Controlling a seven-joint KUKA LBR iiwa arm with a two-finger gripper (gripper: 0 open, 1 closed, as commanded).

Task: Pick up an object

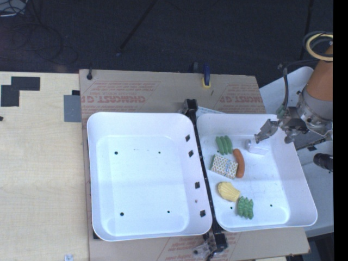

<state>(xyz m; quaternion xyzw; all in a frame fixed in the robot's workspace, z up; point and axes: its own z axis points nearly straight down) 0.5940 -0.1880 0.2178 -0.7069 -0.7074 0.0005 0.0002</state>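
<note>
The right bin [296, 200] holds several small items. A green ridged piece [223, 144] lies near its left wall, with an orange carrot-like piece [238, 163] and a white patterned block [224, 166] just below it. Further toward the front sit a yellow corn-like piece [229, 191] and another green piece [245, 207]. A small pale object [255, 148] lies near the bin's middle back. My gripper [277, 132] hangs over the back right of this bin, right of the pale object, open with nothing between its fingers.
The left bin [98, 162] sits beside the right one, with black clips [191, 154] along the shared wall. Both bins rest on a cardboard sheet [141, 94]. The arm's orange band [321, 83] and cables stand at the right edge.
</note>
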